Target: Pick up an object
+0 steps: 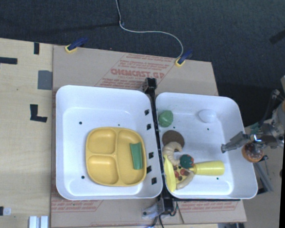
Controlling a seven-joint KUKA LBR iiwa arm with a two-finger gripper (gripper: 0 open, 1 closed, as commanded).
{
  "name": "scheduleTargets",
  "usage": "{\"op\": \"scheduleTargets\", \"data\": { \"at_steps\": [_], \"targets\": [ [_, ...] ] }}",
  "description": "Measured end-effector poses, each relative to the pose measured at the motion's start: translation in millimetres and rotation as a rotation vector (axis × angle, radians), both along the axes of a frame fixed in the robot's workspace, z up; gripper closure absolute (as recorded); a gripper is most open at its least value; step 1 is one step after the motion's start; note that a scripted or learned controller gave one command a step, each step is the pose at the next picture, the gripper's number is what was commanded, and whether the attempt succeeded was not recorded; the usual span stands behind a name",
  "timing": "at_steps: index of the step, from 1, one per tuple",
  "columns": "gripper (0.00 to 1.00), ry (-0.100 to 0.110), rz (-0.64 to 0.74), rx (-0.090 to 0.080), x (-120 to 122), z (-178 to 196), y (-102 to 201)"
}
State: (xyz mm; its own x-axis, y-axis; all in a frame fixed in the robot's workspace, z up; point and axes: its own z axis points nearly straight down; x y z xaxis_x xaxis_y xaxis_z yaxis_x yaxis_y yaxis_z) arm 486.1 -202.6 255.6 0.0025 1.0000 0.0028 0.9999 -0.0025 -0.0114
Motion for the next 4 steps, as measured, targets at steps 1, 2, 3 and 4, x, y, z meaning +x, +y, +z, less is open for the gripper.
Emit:
{"op": "scheduleTargets", "data": {
  "at_steps": [1, 2, 3, 4],
  "targets": [
    [0.00, -0.010, 0.003, -0.003, 2, 5, 0],
    [0.00, -0.005, 0.004, -0.002, 11, -51, -1],
    [0.00, -0.004, 0.003, -0.001, 3, -102, -8],
    [0.00, -0.022, 0.000, -0.003, 6, -154, 1]
  ]
}}
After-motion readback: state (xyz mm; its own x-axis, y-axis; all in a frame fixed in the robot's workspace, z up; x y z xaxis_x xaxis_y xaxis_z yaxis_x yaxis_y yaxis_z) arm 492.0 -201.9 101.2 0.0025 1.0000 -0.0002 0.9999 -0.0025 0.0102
